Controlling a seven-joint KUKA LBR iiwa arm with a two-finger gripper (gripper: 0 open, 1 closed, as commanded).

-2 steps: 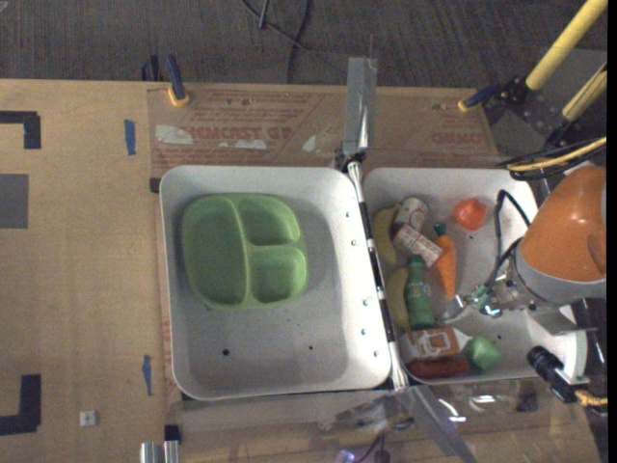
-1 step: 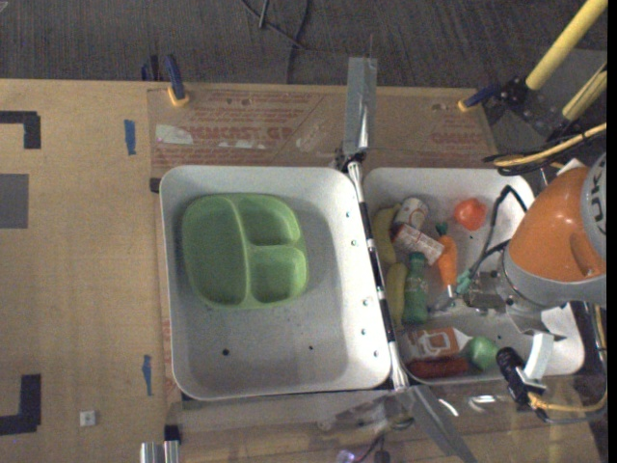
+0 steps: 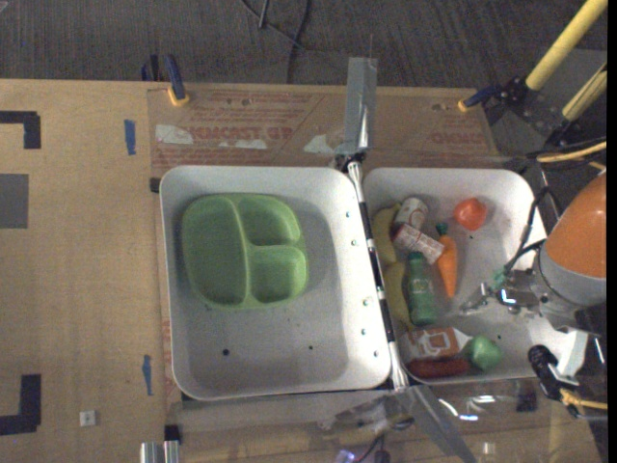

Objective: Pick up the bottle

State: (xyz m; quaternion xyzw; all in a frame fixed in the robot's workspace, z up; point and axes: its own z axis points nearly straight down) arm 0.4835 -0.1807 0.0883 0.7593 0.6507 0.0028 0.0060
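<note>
Lying in right bin [image 3: 516,186]: one bottle [image 3: 420,292], two bananas [image 3: 384,231]

A: Where's the green plastic bottle [image 3: 420,290]?
B: Lying in the right shallow white bin [image 3: 516,186], near its left wall, between a yellow banana [image 3: 394,287] and an orange carrot [image 3: 447,266].
A: Gripper [image 3: 485,297]?
B: Over the same bin, just right of the bottle, nothing between its fingers. Grey arm with orange band [image 3: 580,244] enters from the right.
A: Other clutter?
B: Small can [image 3: 413,207] at top, red-orange round item [image 3: 470,213], green ball-like item [image 3: 485,353], red sausage-like piece [image 3: 439,367] at bottom.
A: Left bin [image 3: 193,374]?
B: Green divided plastic plate [image 3: 244,249]. Bench [image 3: 77,258] is plywood.
</note>
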